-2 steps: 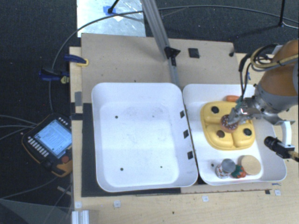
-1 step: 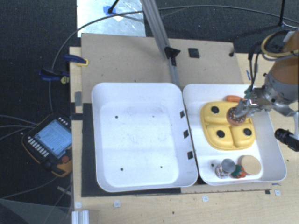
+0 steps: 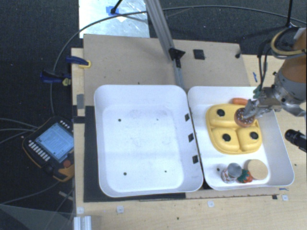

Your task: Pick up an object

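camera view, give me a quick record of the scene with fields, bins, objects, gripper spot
left bin: white, shallow
right bin: white, shallow, touching the left one
yellow piece: large, four dark dots, upper middle of right bin
brown ring: on the yellow piece's upper right
orange item: by the far wall
small cluster: near wall, beside a tan disc
gripper: over the brown ring, grasp unclear

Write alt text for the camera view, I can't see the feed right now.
The gripper reaches in from the right and sits low over a yellow tray in the right bin. A tan disc and small items lie near that bin's front edge, beside the left bin.
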Tool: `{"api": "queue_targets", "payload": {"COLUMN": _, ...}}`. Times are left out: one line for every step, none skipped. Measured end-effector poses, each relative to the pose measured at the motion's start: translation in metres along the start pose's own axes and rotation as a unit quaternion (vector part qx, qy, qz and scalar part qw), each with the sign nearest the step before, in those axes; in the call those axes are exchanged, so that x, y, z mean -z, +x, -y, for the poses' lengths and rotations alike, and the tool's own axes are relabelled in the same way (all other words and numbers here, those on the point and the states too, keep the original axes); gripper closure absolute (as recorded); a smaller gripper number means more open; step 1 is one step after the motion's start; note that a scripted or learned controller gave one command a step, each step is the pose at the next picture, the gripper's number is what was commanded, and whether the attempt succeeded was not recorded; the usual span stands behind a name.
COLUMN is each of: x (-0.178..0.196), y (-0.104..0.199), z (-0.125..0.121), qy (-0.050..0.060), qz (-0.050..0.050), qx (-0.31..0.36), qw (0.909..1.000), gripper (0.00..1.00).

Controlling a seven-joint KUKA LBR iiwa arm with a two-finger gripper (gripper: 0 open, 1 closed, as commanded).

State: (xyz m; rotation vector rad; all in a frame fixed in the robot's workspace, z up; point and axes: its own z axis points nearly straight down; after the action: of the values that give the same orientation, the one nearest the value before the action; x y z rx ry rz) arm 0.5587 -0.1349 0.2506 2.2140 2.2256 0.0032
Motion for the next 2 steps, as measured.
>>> {"api": "queue_targets", "payload": {"x": -0.004, "y": 0.052, "z": 0.0, "qy": 0.001, "qz": -0.001, "qx": 0.002, "qw": 1.0, "gripper": 1.0}}
{"api": "queue_targets", "payload": {"x": -0.016, "y": 0.111, "z": -0.012, "qy": 0.001, "qz": -0.001, "qx": 0.003, "qw": 1.0, "gripper": 1.0}}
